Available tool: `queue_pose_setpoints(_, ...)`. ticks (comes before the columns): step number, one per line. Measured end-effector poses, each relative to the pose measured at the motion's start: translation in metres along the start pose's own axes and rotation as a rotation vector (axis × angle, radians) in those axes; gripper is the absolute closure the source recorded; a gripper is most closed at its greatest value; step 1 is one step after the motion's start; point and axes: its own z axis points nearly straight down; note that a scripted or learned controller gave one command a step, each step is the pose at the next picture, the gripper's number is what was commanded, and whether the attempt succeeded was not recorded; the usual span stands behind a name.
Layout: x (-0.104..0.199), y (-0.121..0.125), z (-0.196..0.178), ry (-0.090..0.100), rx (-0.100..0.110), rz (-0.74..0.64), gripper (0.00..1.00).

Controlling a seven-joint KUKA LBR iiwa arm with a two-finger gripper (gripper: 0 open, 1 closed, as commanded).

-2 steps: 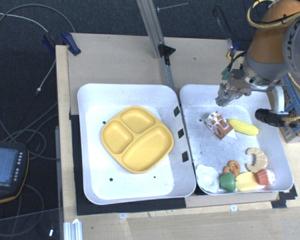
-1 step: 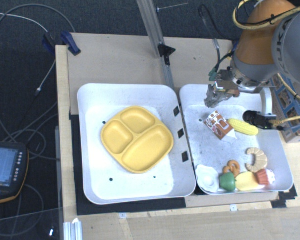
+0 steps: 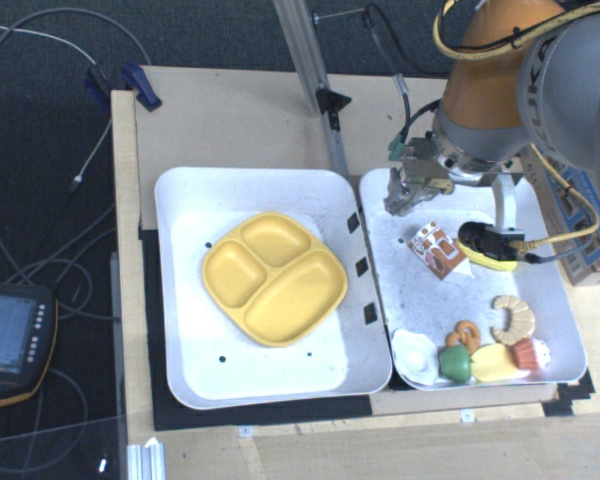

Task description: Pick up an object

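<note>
My gripper (image 3: 404, 196) hangs over the far left part of the right bin (image 3: 410, 288), and nothing shows in its grasp. Just right of and nearer than it, a small red-and-white patterned packet (image 3: 438, 250) lies on the bin floor. Along the bin's near edge sit a white piece (image 3: 413, 351), a brown pretzel (image 3: 464, 333), a green piece (image 3: 456, 365), a pale yellow piece (image 3: 495, 364), a red-cupped cake (image 3: 527, 353) and a tan croissant (image 3: 514, 317).
The left bin (image 3: 180, 268) holds a yellow divided plate (image 3: 274, 278). A slanted metal post (image 3: 305, 43) rises behind the bins. Cables and a handheld pendant (image 3: 10, 338) lie off the bench to the left.
</note>
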Motion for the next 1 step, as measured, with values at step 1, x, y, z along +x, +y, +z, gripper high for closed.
queue_pose_setpoints(1, 0.0571, -0.0201, -0.0086, 0.000, 0.002, -0.001, 1.00)
